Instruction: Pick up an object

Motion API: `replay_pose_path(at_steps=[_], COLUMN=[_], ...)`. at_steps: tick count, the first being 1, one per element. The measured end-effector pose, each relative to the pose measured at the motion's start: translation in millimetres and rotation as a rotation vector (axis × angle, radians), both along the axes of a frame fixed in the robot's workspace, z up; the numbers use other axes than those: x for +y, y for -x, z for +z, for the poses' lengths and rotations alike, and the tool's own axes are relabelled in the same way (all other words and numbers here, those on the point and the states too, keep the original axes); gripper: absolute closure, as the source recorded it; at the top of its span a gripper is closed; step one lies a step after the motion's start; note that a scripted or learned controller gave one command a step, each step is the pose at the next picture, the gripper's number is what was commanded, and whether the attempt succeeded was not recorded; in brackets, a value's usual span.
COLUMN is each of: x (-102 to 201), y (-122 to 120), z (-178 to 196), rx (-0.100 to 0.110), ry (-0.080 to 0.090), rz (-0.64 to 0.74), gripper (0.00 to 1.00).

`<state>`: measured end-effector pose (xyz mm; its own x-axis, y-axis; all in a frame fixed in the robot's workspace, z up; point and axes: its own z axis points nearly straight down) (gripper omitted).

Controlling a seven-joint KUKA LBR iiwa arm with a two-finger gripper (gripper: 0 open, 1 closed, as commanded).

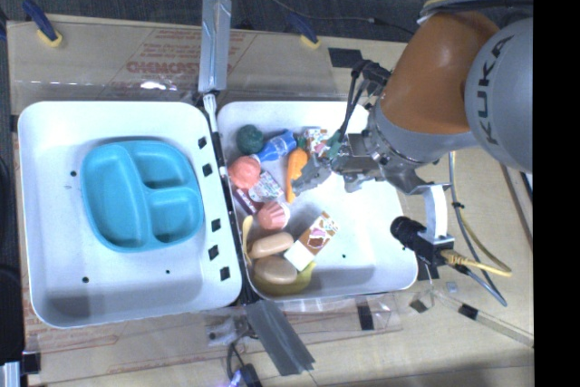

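Toy foods heaped, right bin's left side

1. Smooth, glossy white plastic: both bins.
2. Matt blue plastic: divided tray.
3. Glossy orange and grey casing: arm.
4. Shiny printed wrapper: small packet.
5. Brushed metal: divider bar.

left bin — holds blue divided tray | blue clamps — bench's back edge
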<state>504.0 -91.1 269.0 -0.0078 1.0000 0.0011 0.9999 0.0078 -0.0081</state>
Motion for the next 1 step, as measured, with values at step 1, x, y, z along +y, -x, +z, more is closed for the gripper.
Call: replay_pose_path(at_steps=[1], x=[-1.4], y=[-57.0], z=[-109.5], rx=[0.005], ry=[-0.002], rz=[0.164], gripper=[0.0])
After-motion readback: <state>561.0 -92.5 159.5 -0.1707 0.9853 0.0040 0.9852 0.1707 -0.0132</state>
